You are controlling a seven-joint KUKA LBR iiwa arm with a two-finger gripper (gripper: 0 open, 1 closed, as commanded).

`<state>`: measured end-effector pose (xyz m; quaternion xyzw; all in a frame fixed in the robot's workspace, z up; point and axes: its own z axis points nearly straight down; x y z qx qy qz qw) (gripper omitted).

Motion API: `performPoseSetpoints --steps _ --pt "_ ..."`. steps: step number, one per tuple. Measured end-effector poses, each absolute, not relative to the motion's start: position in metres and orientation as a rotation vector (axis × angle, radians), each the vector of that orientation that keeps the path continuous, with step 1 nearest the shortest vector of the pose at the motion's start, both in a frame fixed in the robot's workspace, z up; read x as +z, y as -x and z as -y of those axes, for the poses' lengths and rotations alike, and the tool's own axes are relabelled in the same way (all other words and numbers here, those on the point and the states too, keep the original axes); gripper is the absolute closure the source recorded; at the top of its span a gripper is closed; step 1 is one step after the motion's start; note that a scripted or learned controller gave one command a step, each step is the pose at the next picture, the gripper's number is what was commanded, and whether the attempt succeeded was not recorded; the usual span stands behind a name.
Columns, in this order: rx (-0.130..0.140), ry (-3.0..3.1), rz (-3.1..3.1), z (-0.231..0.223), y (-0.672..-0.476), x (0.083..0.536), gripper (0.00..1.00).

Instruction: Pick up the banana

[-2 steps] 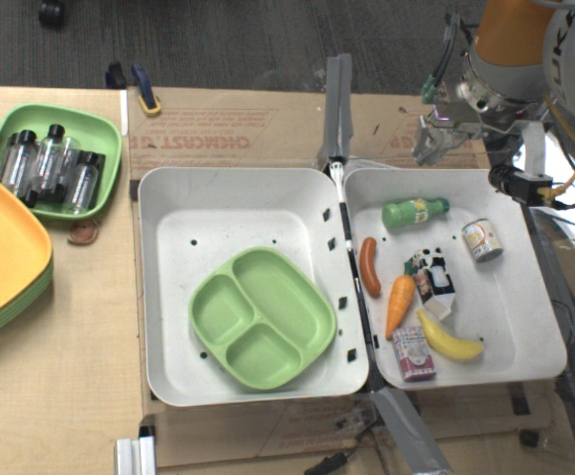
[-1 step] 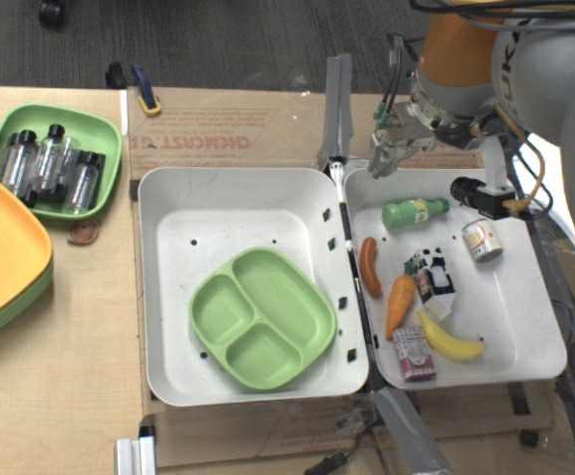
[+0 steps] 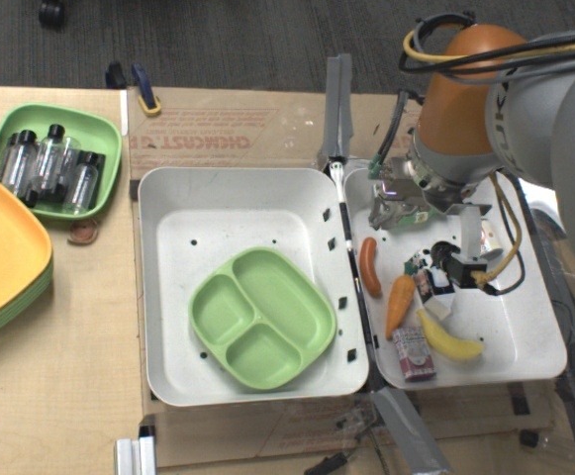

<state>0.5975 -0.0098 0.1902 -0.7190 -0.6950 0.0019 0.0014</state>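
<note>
Your banana (image 3: 449, 337) is lying flat in the right bin (image 3: 539, 349), near the front edge, right next to the carrot (image 3: 399, 303) and a small pink carton (image 3: 415, 353). The gripper (image 3: 398, 204) sits at the back of that bin, well apart from the banana, and I honestly can't tell if it's open or shut. A green divided plate (image 3: 262, 317) sits in the left bin (image 3: 168, 265).

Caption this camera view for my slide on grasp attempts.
Arm's gripper hovers at the right bin's far end; banana lies near carrot and sausage.
</note>
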Motion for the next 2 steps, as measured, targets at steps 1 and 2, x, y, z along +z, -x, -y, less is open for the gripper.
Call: performPoseSetpoints --steps 1,2 --pt "0.004 2.301 2.139 0.06 -0.61 0.25 1.0" --pt "0.004 2.345 2.091 0.066 -0.659 0.217 1.0"
